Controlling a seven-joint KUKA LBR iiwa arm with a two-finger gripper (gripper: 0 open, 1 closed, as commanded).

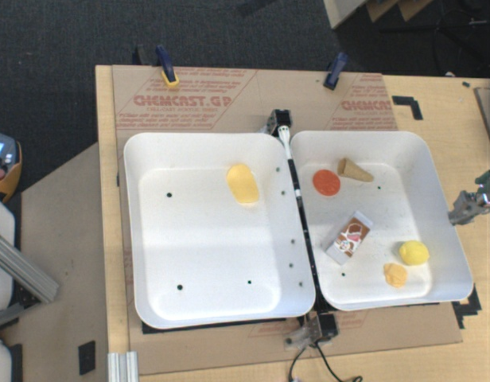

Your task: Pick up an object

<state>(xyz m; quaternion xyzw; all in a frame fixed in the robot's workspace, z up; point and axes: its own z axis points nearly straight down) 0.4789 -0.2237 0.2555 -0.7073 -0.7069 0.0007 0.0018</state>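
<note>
Hugging the right bin's (436, 165) outer rim, the pincer (470, 206).

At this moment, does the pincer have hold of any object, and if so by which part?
Nothing is held. The pincer sits at the outer edge of the right bin, apart from every object in it; the nearest, the yellow ball, lies untouched.

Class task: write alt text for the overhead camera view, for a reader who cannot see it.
Two shallow white bins sit side by side on a bench; the left bin holds one pale yellow object. The right bin holds a red disc, a tan wedge, a small packet, a yellow ball and an orange piece.
</note>
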